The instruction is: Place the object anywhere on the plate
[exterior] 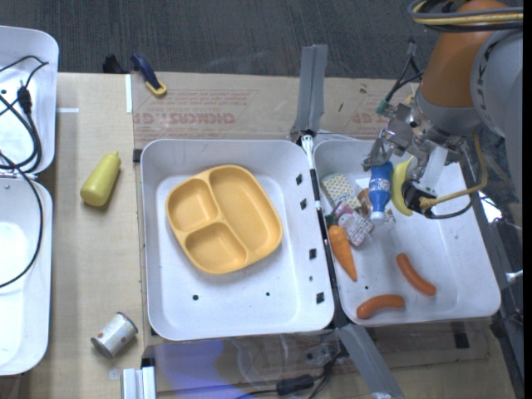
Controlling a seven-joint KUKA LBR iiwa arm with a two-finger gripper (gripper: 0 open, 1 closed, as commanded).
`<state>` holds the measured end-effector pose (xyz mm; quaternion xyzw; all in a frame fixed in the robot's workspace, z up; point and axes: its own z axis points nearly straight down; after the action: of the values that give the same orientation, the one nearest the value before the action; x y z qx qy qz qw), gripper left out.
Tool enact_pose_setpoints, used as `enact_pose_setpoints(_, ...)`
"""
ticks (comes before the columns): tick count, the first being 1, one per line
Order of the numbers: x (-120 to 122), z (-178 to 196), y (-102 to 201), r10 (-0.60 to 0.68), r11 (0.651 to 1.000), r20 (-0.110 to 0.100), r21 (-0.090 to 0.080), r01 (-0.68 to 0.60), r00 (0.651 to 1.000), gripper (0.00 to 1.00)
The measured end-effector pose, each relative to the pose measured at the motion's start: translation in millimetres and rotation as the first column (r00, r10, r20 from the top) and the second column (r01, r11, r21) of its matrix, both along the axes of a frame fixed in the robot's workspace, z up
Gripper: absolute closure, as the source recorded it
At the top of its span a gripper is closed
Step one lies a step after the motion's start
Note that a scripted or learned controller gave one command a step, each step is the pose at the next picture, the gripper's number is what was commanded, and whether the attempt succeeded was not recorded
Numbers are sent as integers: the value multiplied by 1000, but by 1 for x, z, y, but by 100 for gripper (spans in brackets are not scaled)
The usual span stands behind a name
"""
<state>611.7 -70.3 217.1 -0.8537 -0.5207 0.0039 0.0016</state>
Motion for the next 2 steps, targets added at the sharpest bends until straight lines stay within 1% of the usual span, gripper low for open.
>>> enact_pose_setpoints(1,30,-29,96,112,994,1,0,-112,994,100)
enact_pose_setpoints(2,12,7,157,142,990,3,0,-142,990,100)
